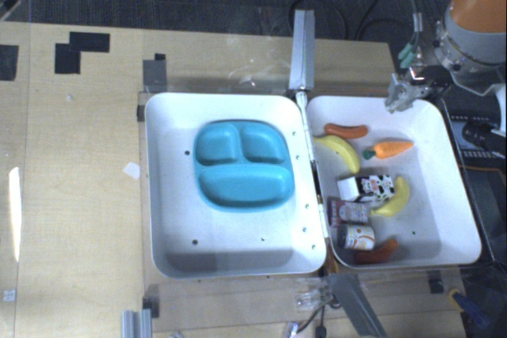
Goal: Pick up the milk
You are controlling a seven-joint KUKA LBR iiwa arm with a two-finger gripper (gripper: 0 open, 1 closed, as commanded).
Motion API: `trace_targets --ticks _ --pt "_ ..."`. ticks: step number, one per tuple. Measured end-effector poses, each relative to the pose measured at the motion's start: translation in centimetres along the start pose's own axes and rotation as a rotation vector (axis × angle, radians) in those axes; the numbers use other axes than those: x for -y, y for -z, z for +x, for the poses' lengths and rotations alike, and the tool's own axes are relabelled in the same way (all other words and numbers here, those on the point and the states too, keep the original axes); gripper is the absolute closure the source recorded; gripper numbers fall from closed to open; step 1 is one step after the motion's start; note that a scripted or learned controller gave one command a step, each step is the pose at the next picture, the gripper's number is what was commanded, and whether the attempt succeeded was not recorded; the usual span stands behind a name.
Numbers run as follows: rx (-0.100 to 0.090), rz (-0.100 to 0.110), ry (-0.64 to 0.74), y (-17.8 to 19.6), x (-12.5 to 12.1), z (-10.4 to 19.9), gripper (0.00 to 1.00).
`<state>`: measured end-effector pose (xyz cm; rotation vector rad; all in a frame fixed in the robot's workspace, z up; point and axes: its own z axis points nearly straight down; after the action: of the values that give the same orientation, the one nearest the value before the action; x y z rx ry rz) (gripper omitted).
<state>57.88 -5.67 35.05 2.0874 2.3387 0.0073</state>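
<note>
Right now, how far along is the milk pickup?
Nothing looks done yet: the milk carton lies in the right bin, among the bananas and the carrot. In hand: the gripper hangs over the bin's far rim, apart from the carton, holding nothing I can see. Left: move over the carton, descend, grasp, lift.

Count on the bench: two bins (158, 170) (451, 170). One blue tray (242, 164). Two bananas (339, 152) (394, 199). One carrot (390, 148). Two sausages (346, 131) (375, 252). One milk (367, 187). One brown packet (348, 210). One can (357, 236).
</note>
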Motion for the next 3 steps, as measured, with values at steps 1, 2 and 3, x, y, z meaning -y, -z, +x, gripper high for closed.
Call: trace_targets --ticks 1,2,3 --pt "0.000 0.000 0.006 8.6 -7.3 4.2 1.00" --pt "0.000 0.004 -0.136 -0.7 -9.5 5.4 1.00" --pt "0.000 -0.002 0.396 8.7 -8.6 3.0 1.00"
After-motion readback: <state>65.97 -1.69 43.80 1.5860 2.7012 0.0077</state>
